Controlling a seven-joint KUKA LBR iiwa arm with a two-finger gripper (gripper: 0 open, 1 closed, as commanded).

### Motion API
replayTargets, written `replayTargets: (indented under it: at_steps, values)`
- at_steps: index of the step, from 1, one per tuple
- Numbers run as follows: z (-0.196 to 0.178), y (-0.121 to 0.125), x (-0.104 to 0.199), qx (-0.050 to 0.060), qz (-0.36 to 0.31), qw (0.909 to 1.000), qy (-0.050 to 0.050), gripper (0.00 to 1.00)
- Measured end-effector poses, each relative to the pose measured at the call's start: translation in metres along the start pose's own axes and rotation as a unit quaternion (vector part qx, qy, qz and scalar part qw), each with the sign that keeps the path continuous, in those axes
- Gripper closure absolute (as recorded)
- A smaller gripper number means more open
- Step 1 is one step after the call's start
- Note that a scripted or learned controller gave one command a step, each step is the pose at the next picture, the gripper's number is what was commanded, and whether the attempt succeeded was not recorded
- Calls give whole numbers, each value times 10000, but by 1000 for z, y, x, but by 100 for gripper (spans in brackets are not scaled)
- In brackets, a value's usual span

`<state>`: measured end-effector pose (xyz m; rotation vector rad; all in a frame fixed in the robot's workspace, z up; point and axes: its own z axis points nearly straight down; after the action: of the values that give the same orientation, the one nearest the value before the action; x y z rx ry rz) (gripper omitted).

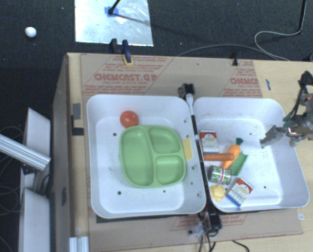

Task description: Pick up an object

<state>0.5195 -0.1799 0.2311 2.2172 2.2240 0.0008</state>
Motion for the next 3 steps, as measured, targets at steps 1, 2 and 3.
replayTargets:
  at_steps: [1, 2, 3]
  values:
    - [133, 79, -11, 11, -5, 10000, 3, 0]
    - [146, 114, 60, -9, -3, 10000, -1, 0]
    - [135, 115, 60, -20, -16, 10000, -2, 100]
